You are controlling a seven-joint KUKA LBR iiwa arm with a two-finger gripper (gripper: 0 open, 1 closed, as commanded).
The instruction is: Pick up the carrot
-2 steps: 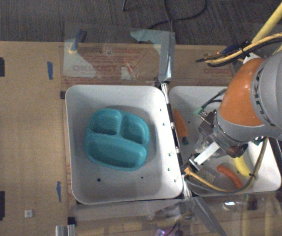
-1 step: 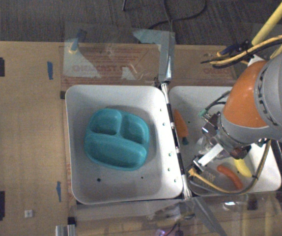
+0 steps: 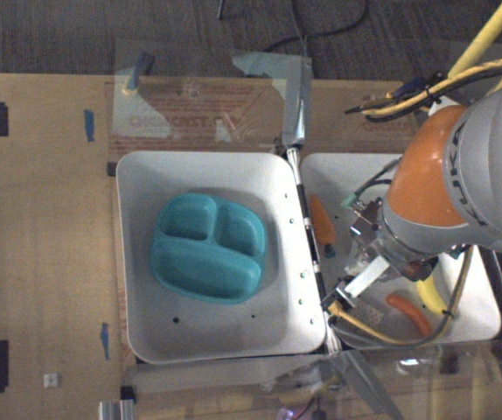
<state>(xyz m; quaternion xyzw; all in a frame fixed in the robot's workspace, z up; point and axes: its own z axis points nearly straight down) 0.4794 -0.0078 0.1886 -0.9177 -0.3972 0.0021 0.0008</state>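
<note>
Grey and mostly hidden under its own wrist, the gripper (image 3: 380, 254) hangs low over the middle of the right bin (image 3: 483, 322). The big arm (image 3: 461, 173) covers it from above, so I cannot tell if it is loose or squeezed tight, or if it has anything in it.

The carrot (image 3: 321, 220) is orange and long. It lies in the same bin, right up against the left wall, a bit to the left of the gripper and not touching it.

On the other side, near the front of the bin, lies a red-orange long thing (image 3: 407, 312). Just beside it is a yellow thing (image 3: 432, 297) that is partly under the arm.

The arm has a round orange band and comes in from the right, over the right bin.

The left bin (image 3: 137, 322) sits right next to the right one. In it is a blue-green plate (image 3: 207, 248) with three sections. The plate lies flat near the middle.

Both bins sit on a brown bench (image 3: 41, 261).
</note>
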